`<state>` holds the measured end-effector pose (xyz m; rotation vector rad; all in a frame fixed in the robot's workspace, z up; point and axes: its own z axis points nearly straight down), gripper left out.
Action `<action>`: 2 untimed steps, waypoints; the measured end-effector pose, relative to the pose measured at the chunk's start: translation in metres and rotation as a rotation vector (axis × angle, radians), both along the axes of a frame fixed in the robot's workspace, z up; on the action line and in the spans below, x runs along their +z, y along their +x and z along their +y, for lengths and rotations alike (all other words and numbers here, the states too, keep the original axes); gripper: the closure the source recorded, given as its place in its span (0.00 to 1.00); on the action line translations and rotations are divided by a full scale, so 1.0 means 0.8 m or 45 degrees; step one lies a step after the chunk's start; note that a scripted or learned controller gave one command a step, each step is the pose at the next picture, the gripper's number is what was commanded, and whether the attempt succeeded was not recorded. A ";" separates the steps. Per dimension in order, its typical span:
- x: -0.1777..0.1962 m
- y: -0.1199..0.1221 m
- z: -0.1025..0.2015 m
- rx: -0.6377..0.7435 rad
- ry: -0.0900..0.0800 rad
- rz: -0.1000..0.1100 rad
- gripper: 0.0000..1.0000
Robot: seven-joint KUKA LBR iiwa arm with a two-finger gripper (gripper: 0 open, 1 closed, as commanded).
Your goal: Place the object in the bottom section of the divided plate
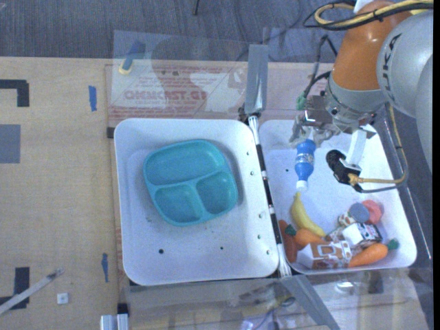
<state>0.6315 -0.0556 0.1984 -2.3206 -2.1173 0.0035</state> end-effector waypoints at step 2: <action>-0.033 0.043 0.211 -0.081 0.001 -0.002 1.00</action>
